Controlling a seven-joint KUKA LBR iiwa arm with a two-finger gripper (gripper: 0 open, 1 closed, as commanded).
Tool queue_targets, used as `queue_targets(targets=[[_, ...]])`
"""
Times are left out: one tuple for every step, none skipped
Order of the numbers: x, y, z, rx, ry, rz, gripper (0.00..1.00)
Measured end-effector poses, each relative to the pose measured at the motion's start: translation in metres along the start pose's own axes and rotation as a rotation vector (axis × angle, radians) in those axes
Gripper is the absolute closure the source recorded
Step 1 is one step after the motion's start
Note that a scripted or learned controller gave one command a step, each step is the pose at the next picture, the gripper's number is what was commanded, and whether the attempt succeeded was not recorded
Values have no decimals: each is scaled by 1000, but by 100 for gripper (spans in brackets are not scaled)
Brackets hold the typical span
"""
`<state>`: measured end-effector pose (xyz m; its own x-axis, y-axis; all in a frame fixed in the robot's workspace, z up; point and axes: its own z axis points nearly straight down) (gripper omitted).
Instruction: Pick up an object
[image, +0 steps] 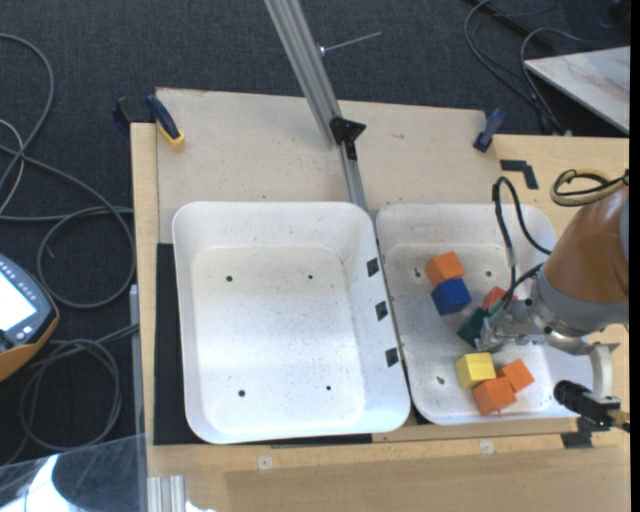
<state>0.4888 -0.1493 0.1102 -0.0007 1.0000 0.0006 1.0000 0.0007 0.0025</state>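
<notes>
Mostly the action is sitting in the right bin (440, 395), taken here as the landmark. Arm (592, 270) is reaching in over that bin's right rim, its grey and orange bulk covering the bin's right side. Hand (492, 330) is hanging low near the bin's middle, dark and partly masked by the wrist; cannot tell whether its grip is spread or pressed together, nor whether anything is sitting in it.

Within the bin: orange block (446, 267) is lying toward the far side, blue block (451, 296) touching it on the near side. A green piece (470, 328) is showing just beside the hand, shape hard to make out. A red-orange sliver (494, 298) is peeking out by the hand, mostly hidden. Yellow block (475, 369) is resting near the bin's front rim, two orange blocks (504, 386) crowding it on the right.

Left bin (270, 320) is lying against the landmark's left wall. Both are sitting on the tabletop (250, 150).
</notes>
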Motion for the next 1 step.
queue_targets(targets=[[2, 1, -64, -5, -3, -1, 100]])
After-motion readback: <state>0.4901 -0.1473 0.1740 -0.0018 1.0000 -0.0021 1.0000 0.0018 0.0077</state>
